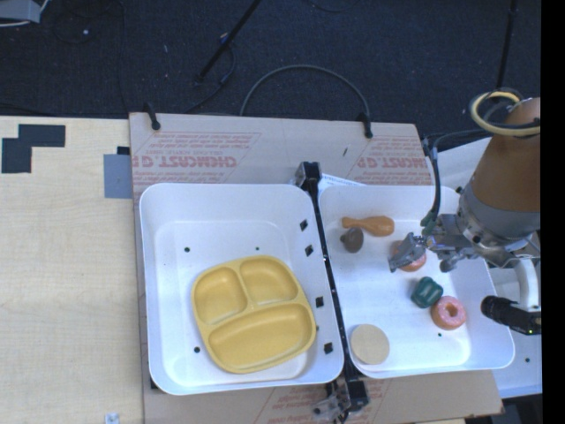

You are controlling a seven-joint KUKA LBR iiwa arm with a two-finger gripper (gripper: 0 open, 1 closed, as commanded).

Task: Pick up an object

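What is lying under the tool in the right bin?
Under the tool, an orange-red round object lies on the floor of the right bin. The tool covers its top, so its full shape and whether the tool touches it cannot be seen.

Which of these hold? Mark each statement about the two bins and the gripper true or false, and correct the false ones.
1. The yellow divided plate lies in the left bin. True.
2. The pink donut sits on the plate. False: it lies in the right bin, beside a green block.
3. The gripper is over the right bin. True.
4. The round tan disc is at the right bin's far edge. False: it lies at the near-left corner.
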